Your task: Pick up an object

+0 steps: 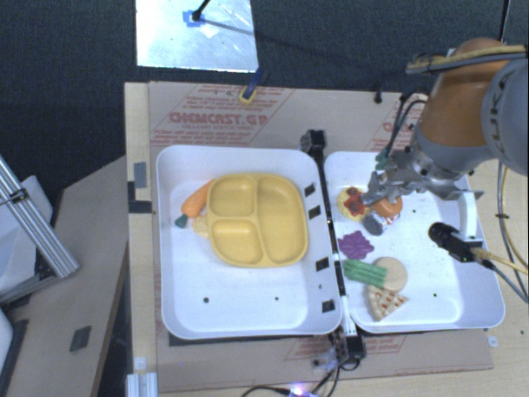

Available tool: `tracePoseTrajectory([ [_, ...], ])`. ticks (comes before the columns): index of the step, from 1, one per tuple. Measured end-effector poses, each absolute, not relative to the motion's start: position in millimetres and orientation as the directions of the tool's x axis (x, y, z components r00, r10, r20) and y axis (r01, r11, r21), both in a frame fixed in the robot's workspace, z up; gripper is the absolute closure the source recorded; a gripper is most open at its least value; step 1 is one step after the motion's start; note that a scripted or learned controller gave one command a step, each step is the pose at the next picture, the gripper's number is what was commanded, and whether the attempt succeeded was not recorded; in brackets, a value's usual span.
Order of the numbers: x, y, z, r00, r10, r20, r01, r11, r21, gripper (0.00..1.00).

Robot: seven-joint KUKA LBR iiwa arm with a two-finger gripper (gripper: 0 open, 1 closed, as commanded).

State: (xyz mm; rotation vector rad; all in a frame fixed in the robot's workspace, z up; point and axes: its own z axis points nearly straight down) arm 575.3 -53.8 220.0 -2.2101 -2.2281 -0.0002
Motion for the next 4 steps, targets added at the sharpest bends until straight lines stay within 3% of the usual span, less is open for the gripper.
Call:
tracePoseTrajectory([
  [1, 563.9, 1.0, 219.3, -0.01, 1.0, 0.003, 1.0, 0.01, -0.001, 1.0],
  [3, 517.3, 91.0, 233.2, -0.01, 1.0, 0.003, 1.0, 0.01, -0.001, 1.0],
  [4, 501.8, 116.4, 228.8, -0.007, 1.0, 0.002, 1.0, 0.007, -0.002, 1.0],
])
